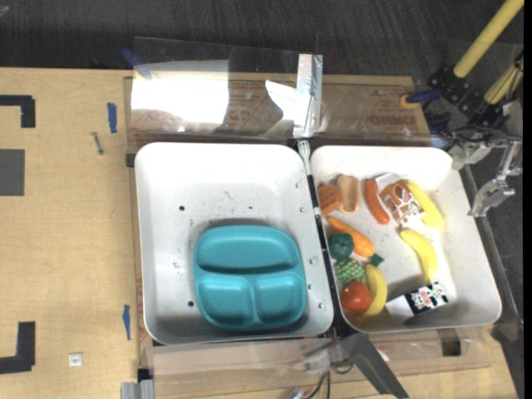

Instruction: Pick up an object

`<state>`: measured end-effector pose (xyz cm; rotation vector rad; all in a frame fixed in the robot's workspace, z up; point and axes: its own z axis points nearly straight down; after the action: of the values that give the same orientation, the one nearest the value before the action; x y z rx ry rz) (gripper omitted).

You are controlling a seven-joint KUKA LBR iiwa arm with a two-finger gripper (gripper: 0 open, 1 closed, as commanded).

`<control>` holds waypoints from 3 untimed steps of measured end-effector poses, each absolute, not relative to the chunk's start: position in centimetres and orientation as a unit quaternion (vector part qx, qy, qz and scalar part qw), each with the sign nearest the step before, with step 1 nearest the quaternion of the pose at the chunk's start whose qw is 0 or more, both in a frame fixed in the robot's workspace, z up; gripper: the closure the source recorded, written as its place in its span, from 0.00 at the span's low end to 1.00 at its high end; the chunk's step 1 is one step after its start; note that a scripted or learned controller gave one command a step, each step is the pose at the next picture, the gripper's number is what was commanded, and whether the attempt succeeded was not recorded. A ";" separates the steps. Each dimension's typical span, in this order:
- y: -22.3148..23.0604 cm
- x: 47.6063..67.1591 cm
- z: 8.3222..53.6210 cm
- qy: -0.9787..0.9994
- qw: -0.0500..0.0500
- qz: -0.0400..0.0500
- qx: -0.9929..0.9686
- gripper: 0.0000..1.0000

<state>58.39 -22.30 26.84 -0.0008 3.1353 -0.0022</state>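
Observation:
The right bin (474, 264) holds several toy foods. A bread piece (342, 194) and a sausage (376, 203) lie near its back left. A red-and-white carton (400, 201) sits beside a yellow banana (430, 210). A second banana (424, 254) lies mid-bin. An orange carrot (354, 236), a green vegetable (341, 246), a red tomato (355, 296) and a third banana (379, 289) crowd the left wall. A black-and-white carton (426, 299) sits at the front.
The left bin (166, 189) holds a teal divided tray (249, 277) at its front. Clear plastic sheeting (216, 98) and a metal post (308, 90) stand behind the bins. A yellow pole (495, 25) and black clamps (461, 90) are at the upper right.

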 end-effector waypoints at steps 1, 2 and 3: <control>-17.8 55.8 11.0 0.998 -0.003 0.002 -0.069 0.00; -12.9 63.1 8.8 0.992 0.005 0.000 -0.130 0.00; -11.3 56.0 8.8 0.954 0.004 -0.002 -0.299 0.00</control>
<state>55.96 -11.25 8.85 -0.9367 2.9900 -0.0052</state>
